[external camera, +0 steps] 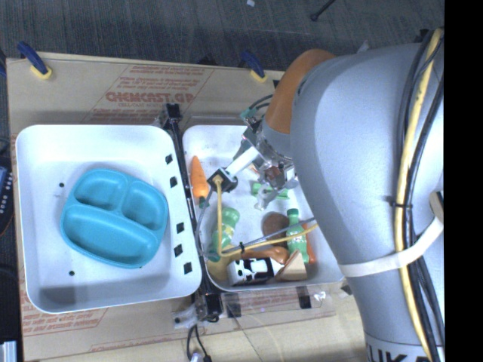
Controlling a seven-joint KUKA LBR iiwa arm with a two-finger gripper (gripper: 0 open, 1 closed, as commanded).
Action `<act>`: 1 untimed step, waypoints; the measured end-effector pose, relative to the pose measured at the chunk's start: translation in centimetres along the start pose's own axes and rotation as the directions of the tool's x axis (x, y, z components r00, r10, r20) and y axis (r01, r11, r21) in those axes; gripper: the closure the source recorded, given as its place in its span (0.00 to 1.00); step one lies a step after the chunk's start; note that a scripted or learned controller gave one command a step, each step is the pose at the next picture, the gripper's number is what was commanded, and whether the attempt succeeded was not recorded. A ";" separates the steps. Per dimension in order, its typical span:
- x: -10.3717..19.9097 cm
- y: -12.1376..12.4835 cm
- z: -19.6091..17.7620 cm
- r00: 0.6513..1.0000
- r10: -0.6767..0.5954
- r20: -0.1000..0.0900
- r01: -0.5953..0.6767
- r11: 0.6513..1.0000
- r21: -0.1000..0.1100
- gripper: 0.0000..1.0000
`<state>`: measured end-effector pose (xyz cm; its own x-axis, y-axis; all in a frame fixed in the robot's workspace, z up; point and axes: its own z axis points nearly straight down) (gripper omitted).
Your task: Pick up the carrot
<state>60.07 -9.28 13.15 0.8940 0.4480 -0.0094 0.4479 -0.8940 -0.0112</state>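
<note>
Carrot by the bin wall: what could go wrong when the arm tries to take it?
1. The carrot lies close beside the wall of its bin, so the gripper may strike the wall and slip off.
2. The gripper hangs to one side of the carrot, next to small green pieces, and might catch those instead.

Left bin (30, 172): white, with small black tabs along its inner wall.
Compartment tray (113, 217): plain light blue.
Right bin (219, 138): white.
Carrot (198, 179): orange.
Bottle (294, 228): green.
Toy (253, 270): black-and-white patches.
Bench (143, 89): tan board, red lettering.
Clamps (34, 60): blue, yellow tips.
Arm (362, 164): grey, orange band.
</note>
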 end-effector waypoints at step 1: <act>0.0 -0.3 4.1 0.968 0.249 0.001 -0.249 0.968 0.002 0.00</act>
<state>59.89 -9.02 9.03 0.9775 0.2108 -0.0130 0.2106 -0.9775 -0.0109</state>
